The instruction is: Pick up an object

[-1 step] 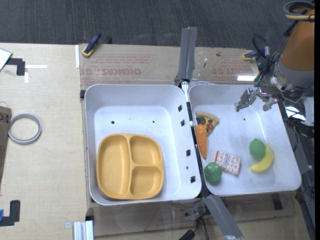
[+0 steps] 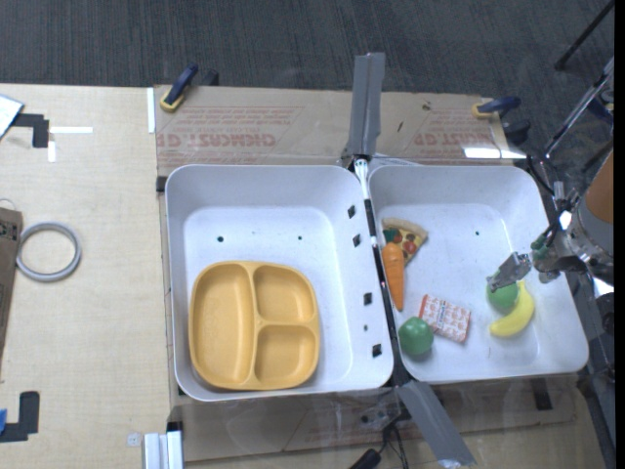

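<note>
Right now your grey two-finger gripper (image 2: 510, 274) hangs low in the right shallow white bin (image 2: 459, 189), its tips just above a small round green fruit (image 2: 503, 297) that lies touching a curved yellow plastic banana (image 2: 515, 316). You cannot tell from this slanted view whether anything sits between the tips, so don't count it as a grasp.

Watch the crowding: the green fruit and banana press together near the bin's right wall, so a closing finger could land on the banana, shove both pieces apart, or squirt the round fruit sideways. Easier, better separated targets are the green ball (image 2: 415, 337), the red-patterned packet (image 2: 445, 318), the orange carrot (image 2: 394, 272) and the pizza slice (image 2: 404, 235). The yellow divided plate (image 2: 256, 323) sits in the left bin.
</note>
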Tool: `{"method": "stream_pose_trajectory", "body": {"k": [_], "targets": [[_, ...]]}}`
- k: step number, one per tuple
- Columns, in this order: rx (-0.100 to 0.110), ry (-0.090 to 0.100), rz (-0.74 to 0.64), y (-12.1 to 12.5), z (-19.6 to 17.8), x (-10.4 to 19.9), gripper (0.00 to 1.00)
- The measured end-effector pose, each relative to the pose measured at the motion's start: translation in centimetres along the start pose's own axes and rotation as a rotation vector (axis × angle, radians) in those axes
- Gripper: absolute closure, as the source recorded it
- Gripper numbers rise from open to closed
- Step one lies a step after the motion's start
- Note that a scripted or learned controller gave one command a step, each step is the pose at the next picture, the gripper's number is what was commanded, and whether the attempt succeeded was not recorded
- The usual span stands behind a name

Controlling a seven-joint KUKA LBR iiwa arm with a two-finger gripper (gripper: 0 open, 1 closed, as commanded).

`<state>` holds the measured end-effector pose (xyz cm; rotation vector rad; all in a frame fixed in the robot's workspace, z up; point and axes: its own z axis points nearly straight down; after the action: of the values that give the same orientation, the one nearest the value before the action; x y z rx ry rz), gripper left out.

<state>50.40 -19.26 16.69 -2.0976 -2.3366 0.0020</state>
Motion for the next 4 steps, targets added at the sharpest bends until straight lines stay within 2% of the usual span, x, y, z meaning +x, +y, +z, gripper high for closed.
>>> {"method": "stream_pose_trajectory", "body": {"k": [1, 2, 3, 4], "targets": [[0.004, 0.01, 0.032, -0.3, 6.6, -2.4, 0.0], [0.0, 0.003, 0.037, -0.2, 5.6, -2.6, 1.0], [-0.01, -0.001, 0.332, -2.7, 7.2, -2.7, 1.0], [-0.001, -0.002, 0.207, 0.0, -14.1, -1.8, 1.0]]}}
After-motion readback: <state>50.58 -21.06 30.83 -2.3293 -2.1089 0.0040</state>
